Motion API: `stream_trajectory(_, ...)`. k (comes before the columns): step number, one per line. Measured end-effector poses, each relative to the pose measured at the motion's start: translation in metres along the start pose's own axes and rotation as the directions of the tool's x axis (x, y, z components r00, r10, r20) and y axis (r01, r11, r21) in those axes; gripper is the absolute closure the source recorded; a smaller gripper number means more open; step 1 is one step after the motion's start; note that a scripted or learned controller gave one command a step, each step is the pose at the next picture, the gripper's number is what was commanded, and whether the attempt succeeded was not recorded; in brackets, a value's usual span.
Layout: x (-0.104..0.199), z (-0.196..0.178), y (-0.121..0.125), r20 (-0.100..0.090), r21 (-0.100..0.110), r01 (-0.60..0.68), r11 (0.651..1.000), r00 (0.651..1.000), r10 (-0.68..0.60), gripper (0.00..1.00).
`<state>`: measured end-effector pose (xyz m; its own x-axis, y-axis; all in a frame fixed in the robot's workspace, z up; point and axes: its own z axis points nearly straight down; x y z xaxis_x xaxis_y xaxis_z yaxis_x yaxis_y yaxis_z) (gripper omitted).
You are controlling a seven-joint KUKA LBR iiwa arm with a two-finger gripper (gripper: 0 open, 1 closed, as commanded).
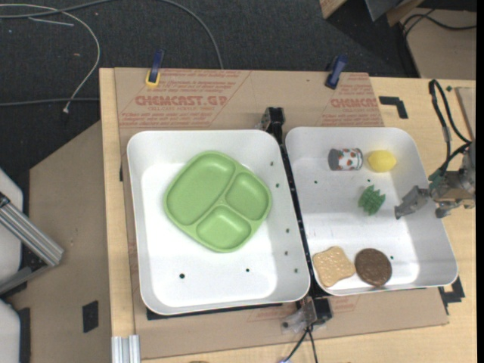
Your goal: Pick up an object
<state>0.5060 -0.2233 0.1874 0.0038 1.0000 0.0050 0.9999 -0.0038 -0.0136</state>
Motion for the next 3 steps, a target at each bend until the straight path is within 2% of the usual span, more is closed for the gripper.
stream_trajectory(1,0.000,-0.007,0.003,0.004,-0.013,0.004,1.000,1.000,-0.004,0.00)
stream_trajectory(3,0.011,0.098,0.000,0.001,-0.007,0.003,1.000,1.000,-0.003,0.00)
